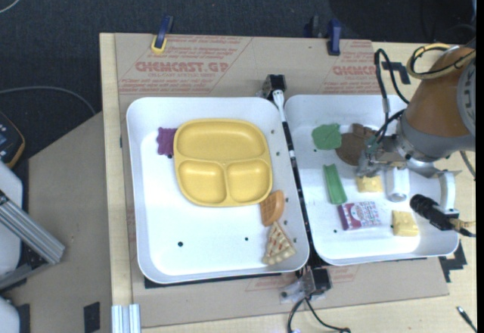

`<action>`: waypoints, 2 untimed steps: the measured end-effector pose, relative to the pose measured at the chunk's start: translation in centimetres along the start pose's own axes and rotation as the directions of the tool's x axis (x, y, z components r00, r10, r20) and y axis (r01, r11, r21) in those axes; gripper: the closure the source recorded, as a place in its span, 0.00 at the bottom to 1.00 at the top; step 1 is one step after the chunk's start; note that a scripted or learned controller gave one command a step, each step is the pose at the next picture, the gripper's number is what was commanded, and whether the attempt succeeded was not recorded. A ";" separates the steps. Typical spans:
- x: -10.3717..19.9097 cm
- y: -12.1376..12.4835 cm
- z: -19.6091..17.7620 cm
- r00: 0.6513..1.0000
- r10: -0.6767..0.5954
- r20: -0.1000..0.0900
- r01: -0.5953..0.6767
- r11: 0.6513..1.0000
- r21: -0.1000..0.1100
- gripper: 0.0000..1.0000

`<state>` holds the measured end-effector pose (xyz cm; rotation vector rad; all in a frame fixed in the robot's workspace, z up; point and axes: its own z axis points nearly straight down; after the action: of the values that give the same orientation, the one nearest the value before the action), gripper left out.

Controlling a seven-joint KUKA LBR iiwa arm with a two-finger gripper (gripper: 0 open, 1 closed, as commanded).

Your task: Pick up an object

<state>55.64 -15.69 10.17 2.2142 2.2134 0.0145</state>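
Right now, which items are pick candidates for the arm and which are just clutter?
In play, right bin with the hand:
- green leaf piece
- green stick
- brown piece
- yellow block
- red-and-white packet
- yellow chunk

Lying about, left bin:
- yellow divided tray
- purple piece
- orange piece
- waffle wedge

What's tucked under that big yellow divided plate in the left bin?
A purple item pokes out from beside the yellow plate's left edge. How far it runs under the plate cannot be seen, nor whether anything else lies beneath.
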 end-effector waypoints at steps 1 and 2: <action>0.1 0.1 -6.4 1.000 -0.002 0.002 0.002 1.000 0.006 1.00; 0.0 0.4 -11.8 1.000 -0.002 0.002 0.002 1.000 0.006 1.00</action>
<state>55.87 -15.63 21.96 2.2140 2.2171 0.0061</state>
